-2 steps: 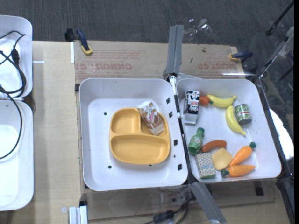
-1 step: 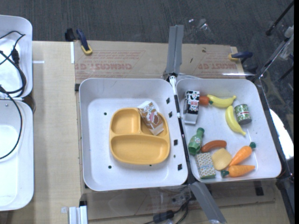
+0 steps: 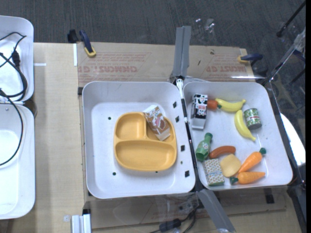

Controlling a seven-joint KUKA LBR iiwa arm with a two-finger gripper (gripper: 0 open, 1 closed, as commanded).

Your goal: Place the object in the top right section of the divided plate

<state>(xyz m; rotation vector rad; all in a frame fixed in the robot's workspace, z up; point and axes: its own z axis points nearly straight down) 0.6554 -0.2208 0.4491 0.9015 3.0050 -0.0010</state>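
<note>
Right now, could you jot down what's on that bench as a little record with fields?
left bin: holds a yellow divided plate
plate's top right section: a small carton lies tilted in it
right bin: holds toy food
cartons and can: milk carton, green can
fruit and veg: two bananas, two carrots, green bottle
other items: sausage, cracker box, pale yellow piece
task state: looks done, carton already in the section
</note>
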